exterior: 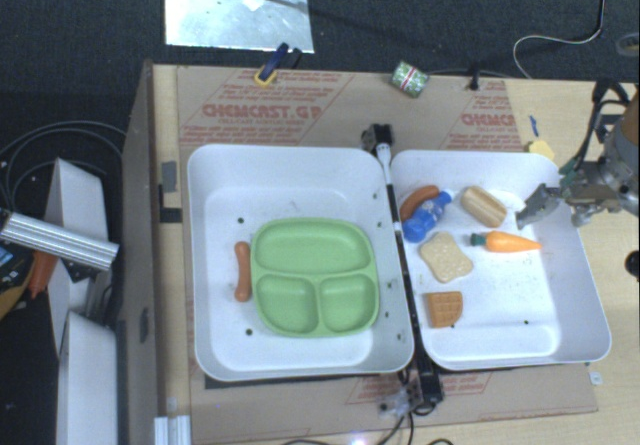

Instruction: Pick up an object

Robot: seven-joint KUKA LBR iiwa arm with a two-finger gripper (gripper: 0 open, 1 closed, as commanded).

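Observation:
The right bin (575, 328) holds several toy foods: an orange carrot (512, 243), a tan bread roll (483, 205), a red sausage (422, 200), a blue object (423, 222), a pale bread slice (445, 257) and a small orange cracker (445, 308). My gripper (557, 208) hangs over the bin's upper right corner, just right of the roll and above the carrot. Its fingers (533, 204) are spread apart with nothing between them.
The left bin (215, 193) carries a green divided plate (315, 276) and a thin orange sausage (242, 270) beside it. A black divider (392, 223) runs between the bins. A small green can (409, 79) and a yellow clip (266, 74) lie on the cardboard behind.

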